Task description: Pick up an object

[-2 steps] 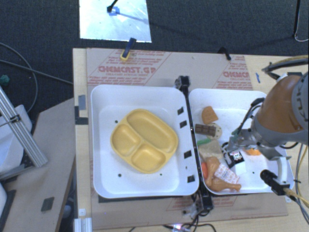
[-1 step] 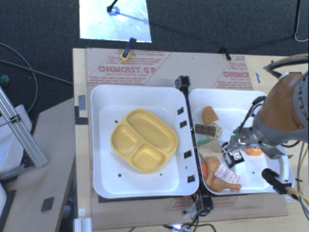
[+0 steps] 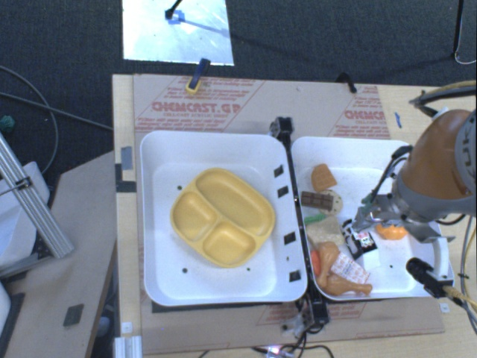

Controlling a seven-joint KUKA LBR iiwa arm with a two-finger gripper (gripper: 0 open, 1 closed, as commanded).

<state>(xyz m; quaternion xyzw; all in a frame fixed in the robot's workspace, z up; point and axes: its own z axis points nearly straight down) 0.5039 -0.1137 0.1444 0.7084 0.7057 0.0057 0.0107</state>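
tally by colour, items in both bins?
Yellow: 1, the divided tray in the left bin
Orange or tan: 4, bread-like piece, orange piece, carrot-like piece, drumstick-like piece
Brown: 1, chocolate bar
Green: 1, thin piece
White printed packet: 1
Total: 8, counting what is visible; the hand covers part of the right bin.

Yellow divided plate in left bin; pincer low over right bin clutter.
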